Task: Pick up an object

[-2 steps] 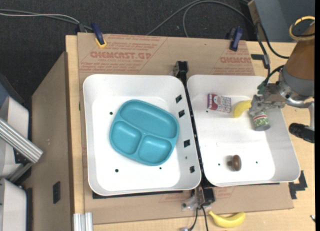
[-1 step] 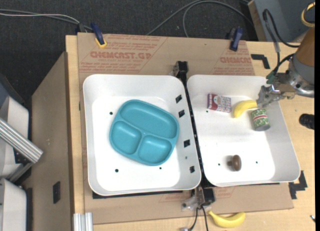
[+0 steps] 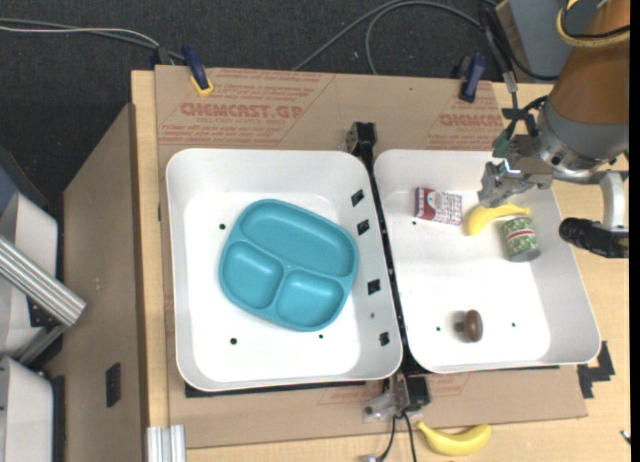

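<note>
Gripper (image 3: 503, 182): low over the far end of the right bin (image 3: 560, 342), its tip just above and touching or nearly touching a yellow banana (image 3: 490, 218); the fingers are lost against the grey metal of the wrist, so how far apart they stand, and whether anything sits between them, cannot be told. Arm (image 3: 590, 70): grey with an orange band, cut off by the upper right frame edge. Right bin, contents: the banana; a small can with a green and white label (image 3: 520, 237), lying just beside the banana's right end; a flat red and white packet (image 3: 438, 205) to the banana's left, print too small to read; a small round brown item (image 3: 469, 325), nearer the camera and well apart from the rest, kind unclear. Left bin (image 3: 190, 250), contents: one teal divided tray (image 3: 288, 264), three compartments. Below the bins, at the frame's bottom edge: a second banana (image 3: 455, 438), partly hidden.
</note>
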